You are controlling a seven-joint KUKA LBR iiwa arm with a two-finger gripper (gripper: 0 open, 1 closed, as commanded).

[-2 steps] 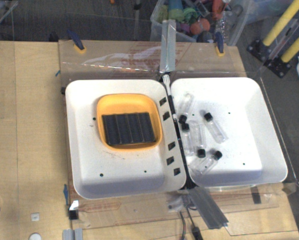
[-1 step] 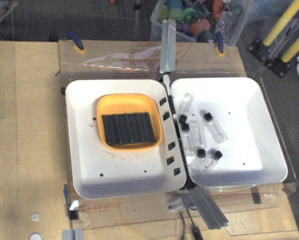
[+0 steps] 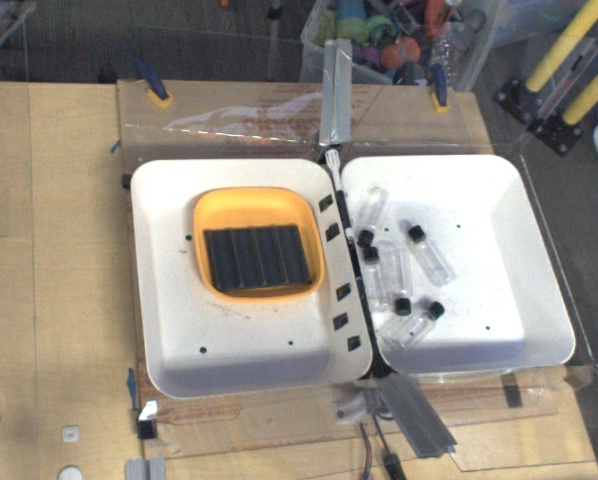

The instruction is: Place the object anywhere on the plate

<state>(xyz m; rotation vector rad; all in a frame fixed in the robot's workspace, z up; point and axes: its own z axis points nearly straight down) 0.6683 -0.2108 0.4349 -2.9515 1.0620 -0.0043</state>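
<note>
Left bin (image 3: 169,338) holding orange plate (image 3: 257,242) with black ridged insert (image 3: 256,258), right bin (image 3: 499,268) with clear black-capped vials (image 3: 404,268), wooden surface (image 3: 49,268), toy-filled tub (image 3: 409,13) behind

Two shallow white bins sit side by side on the bench. The left bin (image 3: 169,348) carries an orange plate (image 3: 254,205) toward its far edge, with a dark ribbed insert (image 3: 256,258) lying in it. The right bin (image 3: 499,268) holds several clear vials (image 3: 431,261) with black caps, clustered near its left edge.
</note>
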